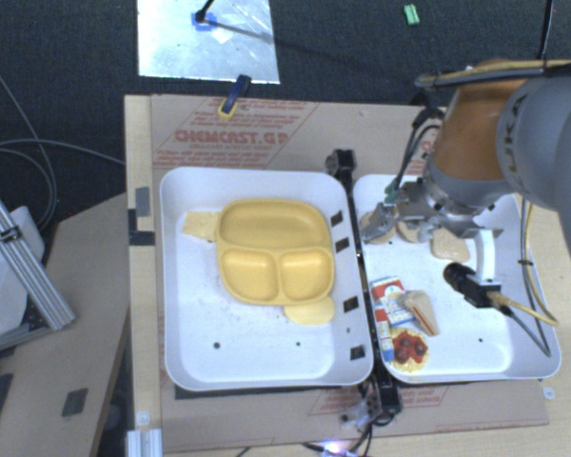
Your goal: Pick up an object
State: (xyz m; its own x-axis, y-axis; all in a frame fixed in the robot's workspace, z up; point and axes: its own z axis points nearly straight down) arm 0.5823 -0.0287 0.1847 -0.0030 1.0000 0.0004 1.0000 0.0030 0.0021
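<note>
My gripper (392, 215) hangs low over the upper left part of the right bin (514, 350), close to the divider between the bins. Whether anything is in it cannot be made out. A pale beige piece (449, 247) lies just to its right, partly under the wrist. Toward the bin's front lie a red, white and blue packet (388, 314), a tan wedge-shaped piece (422, 310) leaning on it, and a red berry-like item (409, 348).
The left bin (200, 350) holds a yellow divided tray (274, 250) with a flat yellow piece (201, 225) at its upper left and another (310, 312) at its lower right. A black part with a yellow cable (468, 285) hangs from the arm over the right bin.
</note>
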